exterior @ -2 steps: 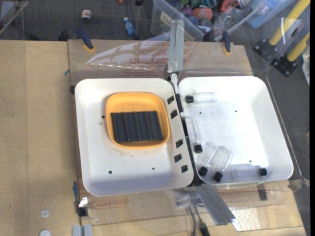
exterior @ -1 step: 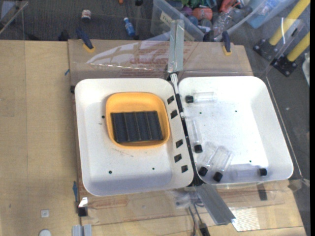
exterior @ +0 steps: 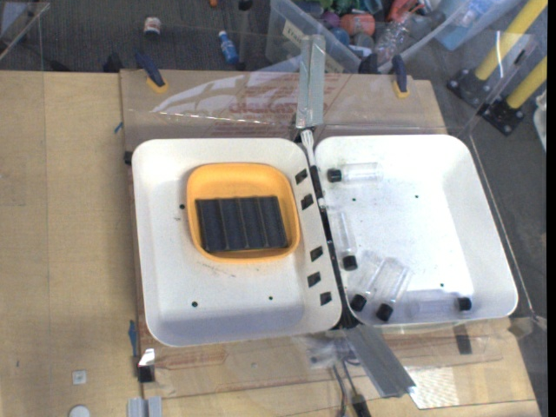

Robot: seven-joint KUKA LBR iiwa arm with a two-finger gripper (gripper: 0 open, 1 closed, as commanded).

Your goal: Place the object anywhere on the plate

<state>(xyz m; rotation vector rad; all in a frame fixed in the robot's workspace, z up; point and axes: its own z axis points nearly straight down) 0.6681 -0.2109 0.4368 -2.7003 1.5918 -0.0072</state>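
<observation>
An orange square plate [exterior: 201,183] with rounded corners lies in the left white bin [exterior: 165,298], a little above the bin's middle. A black ridged rectangular object [exterior: 241,224] rests flat on the plate and covers most of its floor, slightly toward the plate's near edge. Nothing is touching it.
The right white bin [exterior: 439,207] holds several clear plastic vials with black caps: one at the back left [exterior: 354,173], one along the left wall [exterior: 343,237], others near the front [exterior: 384,283]. A ridge with black clips [exterior: 314,233] divides the bins. A clear tub of toys [exterior: 382,7] stands behind.
</observation>
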